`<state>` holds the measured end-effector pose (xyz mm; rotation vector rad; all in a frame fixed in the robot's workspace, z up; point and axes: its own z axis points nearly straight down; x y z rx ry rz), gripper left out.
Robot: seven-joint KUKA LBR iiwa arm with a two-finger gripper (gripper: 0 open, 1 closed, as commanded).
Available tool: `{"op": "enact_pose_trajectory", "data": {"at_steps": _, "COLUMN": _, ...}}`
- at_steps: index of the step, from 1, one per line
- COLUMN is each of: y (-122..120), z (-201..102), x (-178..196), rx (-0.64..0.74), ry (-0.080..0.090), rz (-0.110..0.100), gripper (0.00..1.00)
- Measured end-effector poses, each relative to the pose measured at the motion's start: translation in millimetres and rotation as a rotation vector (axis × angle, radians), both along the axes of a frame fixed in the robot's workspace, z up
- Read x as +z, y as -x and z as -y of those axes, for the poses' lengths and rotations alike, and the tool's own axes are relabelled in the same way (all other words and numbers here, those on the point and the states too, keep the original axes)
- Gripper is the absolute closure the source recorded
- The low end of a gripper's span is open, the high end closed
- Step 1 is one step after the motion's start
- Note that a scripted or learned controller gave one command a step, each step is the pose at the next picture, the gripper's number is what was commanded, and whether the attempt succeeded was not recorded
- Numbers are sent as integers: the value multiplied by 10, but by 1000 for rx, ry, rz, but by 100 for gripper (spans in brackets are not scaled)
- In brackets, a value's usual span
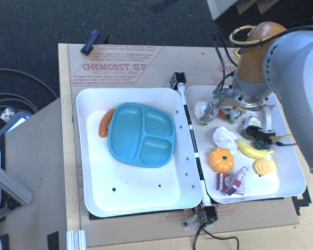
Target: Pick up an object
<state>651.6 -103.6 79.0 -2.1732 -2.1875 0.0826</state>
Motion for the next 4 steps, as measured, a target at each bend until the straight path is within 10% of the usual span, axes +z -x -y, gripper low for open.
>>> {"op": "enact_pose_trajectory", "data": {"at_steps": 3, "y": 1, "z": -41, "x": 1, "rx": -1, "ry": 2, "rz": 0, "gripper": 0}}
{"op": "enact_pose_trajectory", "data": {"at_steps": 4, "y": -1, "z": -73, "x": 108, "rx": -2, "ry": -4, "rz": -3, "gripper": 100}}
